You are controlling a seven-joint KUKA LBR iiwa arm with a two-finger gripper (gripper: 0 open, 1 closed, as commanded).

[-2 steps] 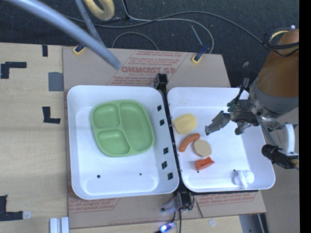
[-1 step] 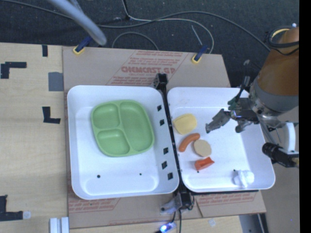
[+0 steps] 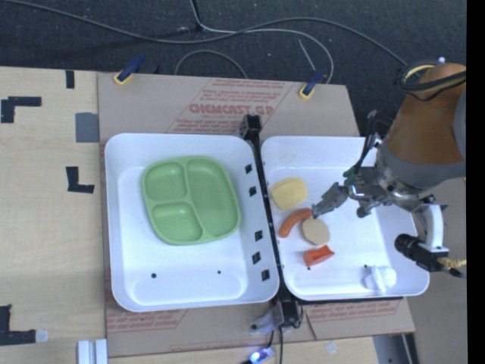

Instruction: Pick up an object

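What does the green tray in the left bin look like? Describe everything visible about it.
The green tray is pale green, looks like smooth moulded plastic, and has rounded corners and three compartments: two along its upper side and one lower left. It lies flat, right side up, turned slightly askew, on the floor of the left bin, toward the bin's upper middle. Nothing lies in its compartments, and it stands apart from the bin's walls.

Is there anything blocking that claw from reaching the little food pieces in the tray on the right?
Nothing visible does. The gripper sits right over the cluster in the right bin, its tip beside the orange sausage and the round tan piece, with the yellow piece and red piece close by.
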